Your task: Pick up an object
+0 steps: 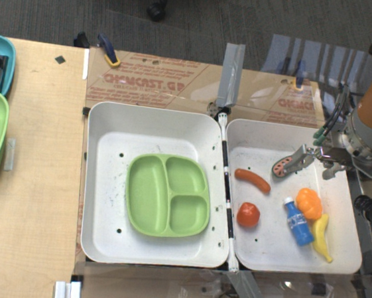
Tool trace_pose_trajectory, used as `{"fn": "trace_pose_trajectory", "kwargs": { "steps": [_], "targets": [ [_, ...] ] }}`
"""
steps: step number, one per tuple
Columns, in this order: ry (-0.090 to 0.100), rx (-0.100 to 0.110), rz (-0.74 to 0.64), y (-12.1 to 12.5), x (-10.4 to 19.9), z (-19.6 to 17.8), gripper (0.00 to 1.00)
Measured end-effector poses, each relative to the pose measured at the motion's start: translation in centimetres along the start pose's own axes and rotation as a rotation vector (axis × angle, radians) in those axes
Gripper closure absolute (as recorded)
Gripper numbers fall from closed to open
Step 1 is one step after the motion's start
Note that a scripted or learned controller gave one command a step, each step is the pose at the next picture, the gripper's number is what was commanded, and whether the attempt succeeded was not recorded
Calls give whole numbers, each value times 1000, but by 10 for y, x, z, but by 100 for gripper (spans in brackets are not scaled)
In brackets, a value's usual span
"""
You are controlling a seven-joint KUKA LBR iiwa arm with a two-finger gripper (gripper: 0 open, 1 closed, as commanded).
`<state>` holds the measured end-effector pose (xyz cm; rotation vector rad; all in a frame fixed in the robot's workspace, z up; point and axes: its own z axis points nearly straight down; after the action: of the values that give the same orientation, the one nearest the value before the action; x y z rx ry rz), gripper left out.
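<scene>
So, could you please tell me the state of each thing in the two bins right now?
Green divided plate: flat in left bin, nothing on it.
Sausage: lying loose, right bin.
Tomato: loose.
Blue bottle: on its side.
Orange fruit: loose.
Banana: lying flat.
Tool: above right bin.
</scene>
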<state>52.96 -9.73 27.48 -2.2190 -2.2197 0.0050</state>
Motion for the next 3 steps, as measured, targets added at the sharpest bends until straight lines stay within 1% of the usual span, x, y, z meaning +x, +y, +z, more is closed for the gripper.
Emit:
{"fn": "trace_pose_trajectory", "kwargs": {
  "steps": [1,2,3],
  "targets": [
    [-1,3,2,0,-1,-8,100],
    [0,-1,44,15,-27,113,100],
    [-1,-1,172,31,82,84,100]
  ]
}}
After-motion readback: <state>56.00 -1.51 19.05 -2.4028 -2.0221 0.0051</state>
